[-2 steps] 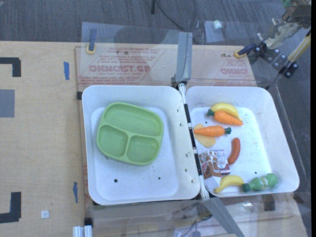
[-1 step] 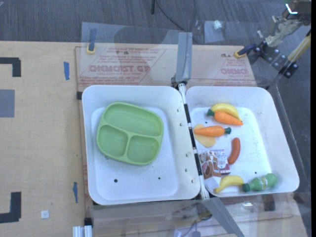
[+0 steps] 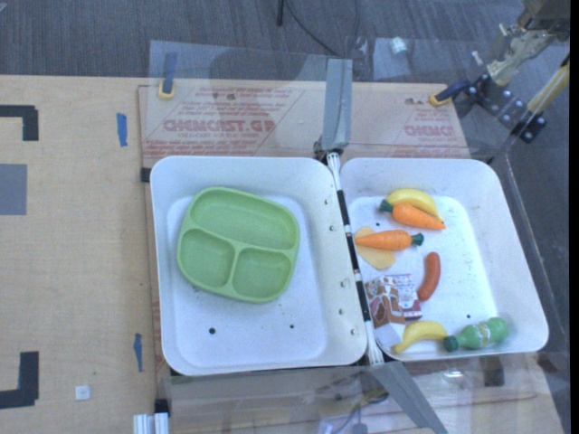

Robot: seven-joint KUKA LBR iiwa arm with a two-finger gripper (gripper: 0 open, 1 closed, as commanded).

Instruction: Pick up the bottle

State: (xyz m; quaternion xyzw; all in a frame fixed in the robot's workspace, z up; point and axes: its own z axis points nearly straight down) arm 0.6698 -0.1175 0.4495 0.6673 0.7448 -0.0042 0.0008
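The green bottle [image 3: 477, 334] lies on its side in the near right corner of the right bin [image 3: 516, 233], just beside a yellow banana [image 3: 419, 334] to its left. Further in the same bin sit a red sausage [image 3: 429, 275], a printed packet [image 3: 393, 298], two carrots [image 3: 389, 239] [image 3: 417, 215] and a second banana [image 3: 412, 197]. The left bin [image 3: 172, 315] carries a green divided plate [image 3: 238, 243]. At the far right corner of the worktop the pincer [image 3: 534, 12] hangs well apart from the bottle; whether it is wide or narrow I cannot tell
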